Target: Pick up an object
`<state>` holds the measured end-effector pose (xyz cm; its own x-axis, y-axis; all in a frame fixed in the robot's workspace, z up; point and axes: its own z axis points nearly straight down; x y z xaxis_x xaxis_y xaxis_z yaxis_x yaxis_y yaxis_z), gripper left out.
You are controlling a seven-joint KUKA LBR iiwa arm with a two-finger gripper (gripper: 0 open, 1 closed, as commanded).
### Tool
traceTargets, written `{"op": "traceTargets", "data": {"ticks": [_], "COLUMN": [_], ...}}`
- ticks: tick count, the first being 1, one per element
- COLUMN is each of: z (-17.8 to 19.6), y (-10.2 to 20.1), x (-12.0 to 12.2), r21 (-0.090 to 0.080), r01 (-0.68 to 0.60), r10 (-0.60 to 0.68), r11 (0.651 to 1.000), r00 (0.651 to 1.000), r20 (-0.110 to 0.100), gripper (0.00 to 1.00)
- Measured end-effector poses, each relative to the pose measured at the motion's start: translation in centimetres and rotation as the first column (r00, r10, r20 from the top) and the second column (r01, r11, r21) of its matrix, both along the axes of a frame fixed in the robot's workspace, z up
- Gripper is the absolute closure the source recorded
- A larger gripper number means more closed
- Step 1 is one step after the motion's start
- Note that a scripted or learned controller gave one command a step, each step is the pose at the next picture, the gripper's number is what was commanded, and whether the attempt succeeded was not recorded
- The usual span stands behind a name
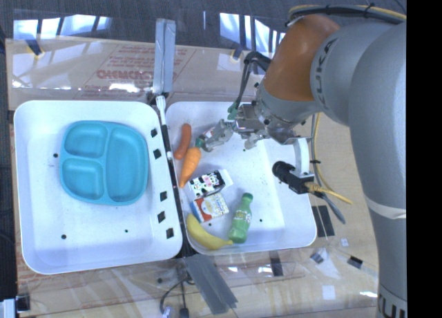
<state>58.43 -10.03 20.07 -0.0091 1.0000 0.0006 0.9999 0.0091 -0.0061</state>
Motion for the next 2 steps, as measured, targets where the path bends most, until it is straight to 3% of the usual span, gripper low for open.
{"op": "traceTargets", "data": {"ticks": [1,2], "z": [-6.6,-10.9], "y": [-1.7,0.5], "x": [-0.3,4.1], "r21": [0.000,0.000], "r01": [-0.081,-0.156], "r10": [0.081,0.156], "r11": [0.997,0.988], "r00": [0.997,0.988], "r20": [0.000,0.003], "gripper": [0.00,0.00]}}
